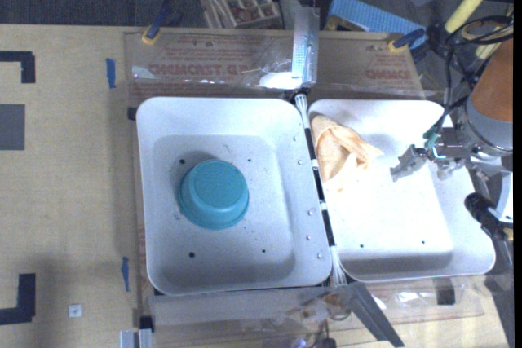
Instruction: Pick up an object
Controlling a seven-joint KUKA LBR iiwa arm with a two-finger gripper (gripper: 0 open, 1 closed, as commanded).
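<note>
A blue upturned bowl (214, 193) sits in the middle of the left bin (155, 126). A crumpled tan cloth (338, 148) lies at the far left corner of the right bin (424, 248). My gripper (410, 161) hovers over the right bin's right half, to the right of the cloth and apart from it. Nothing shows between its fingers.
The arm comes in from the right edge, with cables near it. A clear plastic sheet and cardboard lie behind the bins. Beyond them stand a wooden box, a blue pad and a yellow pole. Blue tape marks sit on the bench at the left.
</note>
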